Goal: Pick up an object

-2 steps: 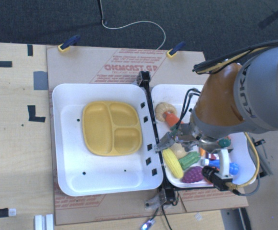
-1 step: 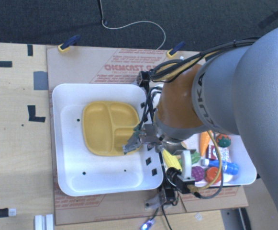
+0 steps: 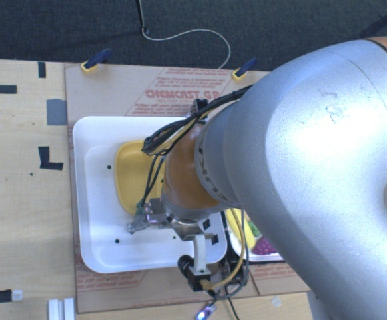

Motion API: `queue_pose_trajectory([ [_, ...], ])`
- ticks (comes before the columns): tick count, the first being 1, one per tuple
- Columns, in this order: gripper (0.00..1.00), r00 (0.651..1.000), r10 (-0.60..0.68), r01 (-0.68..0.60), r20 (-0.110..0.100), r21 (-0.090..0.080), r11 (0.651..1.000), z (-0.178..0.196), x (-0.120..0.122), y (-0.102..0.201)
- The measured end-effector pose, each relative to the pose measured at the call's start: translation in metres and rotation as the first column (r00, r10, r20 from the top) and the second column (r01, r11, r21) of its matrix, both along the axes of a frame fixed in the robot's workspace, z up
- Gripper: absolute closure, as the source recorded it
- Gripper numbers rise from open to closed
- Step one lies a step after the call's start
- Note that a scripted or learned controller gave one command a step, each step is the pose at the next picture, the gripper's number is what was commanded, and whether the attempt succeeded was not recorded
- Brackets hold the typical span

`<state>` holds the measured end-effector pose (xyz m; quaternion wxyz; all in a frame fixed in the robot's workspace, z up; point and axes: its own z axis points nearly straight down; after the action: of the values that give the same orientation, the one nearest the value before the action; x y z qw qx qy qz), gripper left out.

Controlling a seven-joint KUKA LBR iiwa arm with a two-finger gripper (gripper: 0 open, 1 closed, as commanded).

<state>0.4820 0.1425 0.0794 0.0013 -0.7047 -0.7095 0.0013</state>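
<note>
A flat yellow object (image 3: 130, 173) lies in the left white bin (image 3: 85, 179), toward its middle. The grey arm with its orange band (image 3: 183, 179) reaches in from the right and covers the bin's right half and part of the yellow object. My gripper (image 3: 144, 220) hangs low over the bin floor, just in front of the yellow object's near edge. The wrist hides most of it, and nothing can be seen held in it.
A sliver of the right bin (image 3: 236, 244) shows under the arm, with a purple item (image 3: 264, 247) and a yellow-green item (image 3: 252, 229) in it. Both bins rest on a cardboard sheet (image 3: 173, 95) held by two clamps (image 3: 96, 60).
</note>
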Motion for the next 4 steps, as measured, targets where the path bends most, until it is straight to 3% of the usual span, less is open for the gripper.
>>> queue_pose_trajectory([
  [1, 0.00, 1.000, -0.006, 0.006, 0.001, 0.001, 1.000, 0.005, 0.001, -0.029],
  [2, 0.00, 1.000, -0.002, 0.002, 0.018, 0.005, 1.000, 0.234, 0.017, -0.009],
  [3, 1.00, 1.000, -0.003, 0.003, 0.000, -0.002, 1.000, 0.234, 0.015, -0.010],
  [4, 1.00, 1.000, -0.009, 0.009, 0.000, -0.002, 1.000, 0.234, 0.001, -0.043],
])
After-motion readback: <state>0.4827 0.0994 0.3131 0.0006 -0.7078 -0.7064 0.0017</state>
